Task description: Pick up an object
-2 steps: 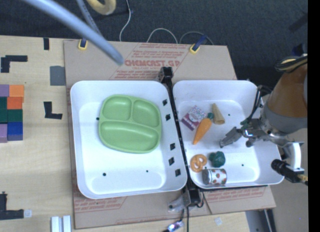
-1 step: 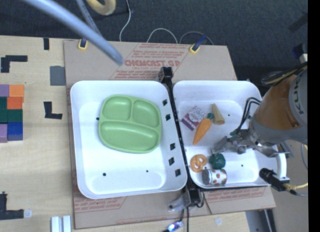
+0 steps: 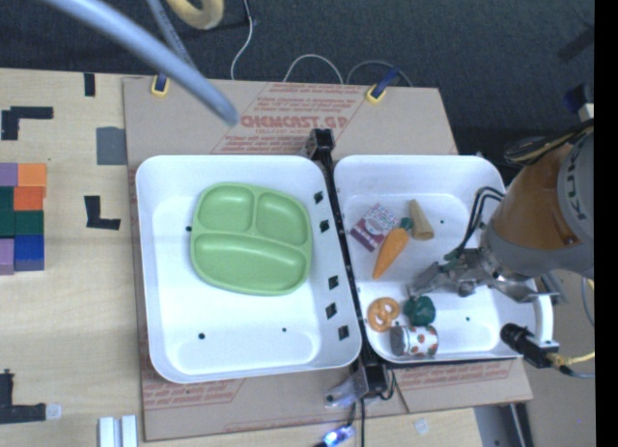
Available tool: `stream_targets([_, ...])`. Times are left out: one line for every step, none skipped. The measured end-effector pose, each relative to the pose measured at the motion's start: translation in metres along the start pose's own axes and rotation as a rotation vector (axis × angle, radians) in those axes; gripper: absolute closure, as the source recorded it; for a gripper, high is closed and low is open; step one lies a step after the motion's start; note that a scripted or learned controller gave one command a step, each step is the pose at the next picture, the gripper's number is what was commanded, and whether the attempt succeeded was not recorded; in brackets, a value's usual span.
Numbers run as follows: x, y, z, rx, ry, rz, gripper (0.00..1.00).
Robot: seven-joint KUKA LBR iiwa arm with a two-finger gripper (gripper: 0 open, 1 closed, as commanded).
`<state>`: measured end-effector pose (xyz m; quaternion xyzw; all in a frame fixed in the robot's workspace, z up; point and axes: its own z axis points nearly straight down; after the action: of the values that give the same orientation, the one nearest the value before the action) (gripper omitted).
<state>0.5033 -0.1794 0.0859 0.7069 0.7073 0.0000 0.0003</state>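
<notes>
The right bin point(image 3: 454, 173) holds several small items. An orange toy carrot point(image 3: 389, 250) lies near its middle, with a pink and purple packet point(image 3: 372, 226) to its left and a tan cone point(image 3: 419, 220) just above it. Near the front wall sit a pretzel-shaped orange piece point(image 3: 382, 314), a dark green round piece point(image 3: 420, 311) and a small printed can point(image 3: 415, 341). My gripper point(image 3: 430, 284) reaches in low from the right. It sits just above the green piece and to the right of the carrot's tip. I see nothing held in it.
A green divided plate point(image 3: 253, 238) lies in the left bin point(image 3: 154, 271). A black divider point(image 3: 331, 242) runs between the bins. Coloured blocks point(image 3: 21, 218) stand at the far left of the bench. The arm's grey and orange body point(image 3: 541, 218) covers the right bin's right side.
</notes>
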Motion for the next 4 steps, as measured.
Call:
stream_targets([-0.001,0.0,-0.01,-0.002,-0.004,0.0,1.0])
stream_targets([-0.002,0.003,-0.074,-0.004,-0.001,-0.001,1.0])
stream_targets([-0.003,0.006,-0.137,-0.006,-0.002,-0.002,1.0])
stream_targets([-0.003,0.007,-0.187,-0.004,-0.002,-0.002,1.0])
